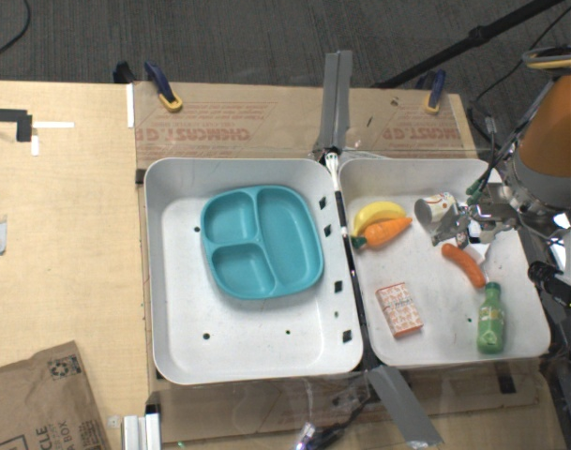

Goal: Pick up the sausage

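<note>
Over the right bin (538,340) hangs the claw (460,225); whether it grips is hard to tell. One sausage (465,264) lies just below it. One banana (376,215), one carrot (384,232), one bottle (490,319).

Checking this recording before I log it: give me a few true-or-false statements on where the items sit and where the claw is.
1. The teal divided plate lies in the left bin. True.
2. The sausage rests on the plate. False: it lies in the right bin, near the claw.
3. The green bottle stands upright. False: it lies on its side.
4. The banana and carrot touch. True.
5. The red-patterned box lies in the right bin. True.
</note>
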